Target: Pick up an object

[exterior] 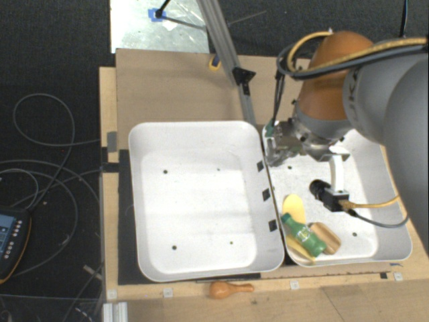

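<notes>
In the right bin (392, 247), near its front left corner, lie a green bottle (303, 233), a yellow banana-shaped piece (295, 210) and a tan bun-like object (326, 237), close together. My gripper (273, 146) hangs at the right bin's left wall, behind those objects and apart from them. The orange band and grey wrist rise above it to the right. I see nothing between its fingers.
The left bin (194, 200) sits beside the right one, with black clips along the shared wall. A small orange pear-shaped toy (229, 288) lies on the bench in front of the bins. A grey tripod leg (224, 45) slants in behind.
</notes>
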Robot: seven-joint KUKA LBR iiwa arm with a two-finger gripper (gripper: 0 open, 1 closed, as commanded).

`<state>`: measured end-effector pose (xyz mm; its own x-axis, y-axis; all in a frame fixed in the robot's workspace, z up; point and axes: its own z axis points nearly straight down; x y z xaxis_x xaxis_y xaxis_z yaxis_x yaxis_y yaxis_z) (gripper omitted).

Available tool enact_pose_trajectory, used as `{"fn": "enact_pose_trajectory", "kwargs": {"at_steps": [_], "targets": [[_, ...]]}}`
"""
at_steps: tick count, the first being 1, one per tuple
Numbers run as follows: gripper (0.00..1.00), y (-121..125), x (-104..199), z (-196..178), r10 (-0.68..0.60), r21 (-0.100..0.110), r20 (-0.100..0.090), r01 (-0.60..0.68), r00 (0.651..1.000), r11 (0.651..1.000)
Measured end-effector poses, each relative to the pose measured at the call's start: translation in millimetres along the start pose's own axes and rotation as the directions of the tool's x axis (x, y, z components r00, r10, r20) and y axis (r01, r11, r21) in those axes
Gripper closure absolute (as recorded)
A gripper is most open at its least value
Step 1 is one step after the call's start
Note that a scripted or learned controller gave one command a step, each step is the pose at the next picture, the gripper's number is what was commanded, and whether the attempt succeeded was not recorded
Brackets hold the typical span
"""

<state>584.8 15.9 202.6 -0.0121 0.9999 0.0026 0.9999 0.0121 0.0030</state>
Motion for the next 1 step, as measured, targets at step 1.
{"fn": "enact_pose_trajectory", "kwargs": {"at_steps": [1], "targets": [[1.00, 12.8, 58.6, -18.2, 0.000, -0.001, -0.001, 0.000, 1.000, 1.000]]}}
